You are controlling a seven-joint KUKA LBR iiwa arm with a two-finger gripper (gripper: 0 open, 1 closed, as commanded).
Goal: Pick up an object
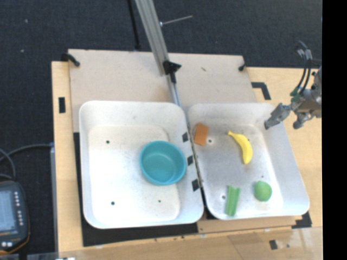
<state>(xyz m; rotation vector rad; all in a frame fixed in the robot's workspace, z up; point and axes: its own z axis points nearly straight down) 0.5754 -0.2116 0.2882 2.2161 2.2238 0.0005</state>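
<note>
In the right bin (282, 161) lie a yellow banana (242, 145), an orange block (200, 134) near the divider, a green stick-shaped piece (232, 200) and a green round fruit (262, 191). A blue bowl (162, 162) sits in the left bin (108, 199). My gripper (286, 117) hangs at the right bin's upper right rim, its two fingers spread apart with nothing between them. It stands well right of and above the banana.
A slanted metal pole (154, 34) runs from the top of the view down to the gap between the bins. A beige board (135, 75) lies behind the bins. Cables and a pendant (11, 210) sit at the lower left.
</note>
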